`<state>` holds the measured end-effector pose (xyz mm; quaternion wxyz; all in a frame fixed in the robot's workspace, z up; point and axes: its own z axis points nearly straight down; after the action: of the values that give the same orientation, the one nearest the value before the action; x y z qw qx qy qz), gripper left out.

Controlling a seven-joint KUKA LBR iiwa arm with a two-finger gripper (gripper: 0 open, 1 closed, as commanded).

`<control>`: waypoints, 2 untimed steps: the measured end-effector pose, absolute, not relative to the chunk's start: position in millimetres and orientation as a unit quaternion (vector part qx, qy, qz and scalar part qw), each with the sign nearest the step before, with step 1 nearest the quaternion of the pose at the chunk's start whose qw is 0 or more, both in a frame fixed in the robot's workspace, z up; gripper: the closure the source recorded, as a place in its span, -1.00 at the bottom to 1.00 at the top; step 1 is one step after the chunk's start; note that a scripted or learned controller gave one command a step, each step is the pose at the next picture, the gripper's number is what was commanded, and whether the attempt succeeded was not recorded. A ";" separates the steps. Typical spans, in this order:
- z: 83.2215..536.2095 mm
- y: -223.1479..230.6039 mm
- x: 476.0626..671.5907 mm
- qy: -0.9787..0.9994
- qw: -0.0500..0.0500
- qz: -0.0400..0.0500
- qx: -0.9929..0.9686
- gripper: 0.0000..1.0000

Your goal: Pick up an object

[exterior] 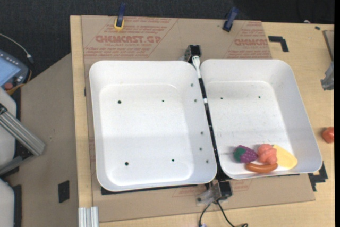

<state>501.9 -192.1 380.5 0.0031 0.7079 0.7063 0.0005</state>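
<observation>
Several small toy foods lie bunched in the front corner of the right bin [249, 77]. A purple bunch of grapes [245, 153] is on the left of the group. Beside it sits a red-orange piece [267, 153], and a yellow piece [286, 158] lies to its right. An orange curved sausage-like piece [261, 167] rests in front of them, close to the bin's front wall.
The left bin [106, 77] sits against the right bin, with a black strip [204, 109] between them. Both rest on a cardboard sheet [154, 34] held by clamps at the back. A grey part [329, 76] and a small orange part [328, 135] sit at the right edge.
</observation>
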 end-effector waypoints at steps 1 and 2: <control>390.9 -190.5 503.1 0.707 0.005 0.001 0.707 1.00; 401.6 -190.7 504.0 0.708 0.008 0.002 0.706 1.00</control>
<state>504.0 -190.7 401.6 0.0081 0.7064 0.7078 0.0017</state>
